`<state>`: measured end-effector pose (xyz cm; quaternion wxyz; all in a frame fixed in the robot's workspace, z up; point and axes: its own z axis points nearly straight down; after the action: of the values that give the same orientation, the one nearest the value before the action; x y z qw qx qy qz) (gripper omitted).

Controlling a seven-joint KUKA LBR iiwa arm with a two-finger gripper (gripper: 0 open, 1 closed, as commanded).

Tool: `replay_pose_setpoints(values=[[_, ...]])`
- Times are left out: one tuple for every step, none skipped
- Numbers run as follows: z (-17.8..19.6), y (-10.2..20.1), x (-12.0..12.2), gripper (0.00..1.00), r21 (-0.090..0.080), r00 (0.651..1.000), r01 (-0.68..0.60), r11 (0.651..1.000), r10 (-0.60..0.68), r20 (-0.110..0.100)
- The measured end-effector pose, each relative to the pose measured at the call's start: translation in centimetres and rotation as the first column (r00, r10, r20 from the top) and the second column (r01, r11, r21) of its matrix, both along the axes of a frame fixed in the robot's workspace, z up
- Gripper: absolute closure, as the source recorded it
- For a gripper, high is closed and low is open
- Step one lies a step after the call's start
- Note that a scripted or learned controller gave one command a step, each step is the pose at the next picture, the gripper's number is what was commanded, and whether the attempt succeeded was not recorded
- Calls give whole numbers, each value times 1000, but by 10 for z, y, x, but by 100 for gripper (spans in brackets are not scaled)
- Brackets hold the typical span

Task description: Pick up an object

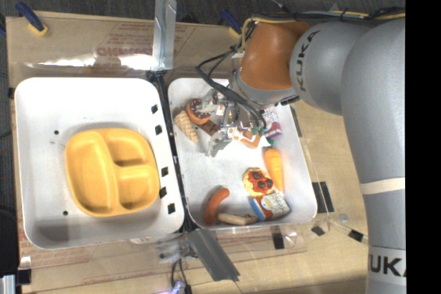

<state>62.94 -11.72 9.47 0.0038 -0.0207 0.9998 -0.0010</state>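
My gripper [222,129] hangs below the orange wrist band, low over the upper middle of the right bin [298,148]. A chocolate-frosted donut [198,111] and a tan waffle cone [185,126] lie just to its left. An orange and white piece [249,140] sits right beside it on the right. Further down lie an orange carrot [274,169], a red and yellow pizza-like toy [258,181], a red sausage [215,201], a tan stick [234,219] and a blue and white packet [273,204]. Nothing is visibly held.
The left bin [34,100] holds a yellow divided plate [110,169]. The grey arm [358,79] covers the bench's right side and the right bin's upper right corner. A taped divider [169,148] separates the bins.
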Motion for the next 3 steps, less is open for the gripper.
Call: replay_pose_setpoints(values=[[-1, -24, -2, 0, 2, 979, 204, 979, -204, -2], [2, -71, -122, 0, 1, 998, 70, 998, -70, 4], [3, -58, -147, 0, -3, 999, 32, 999, -32, 13]])
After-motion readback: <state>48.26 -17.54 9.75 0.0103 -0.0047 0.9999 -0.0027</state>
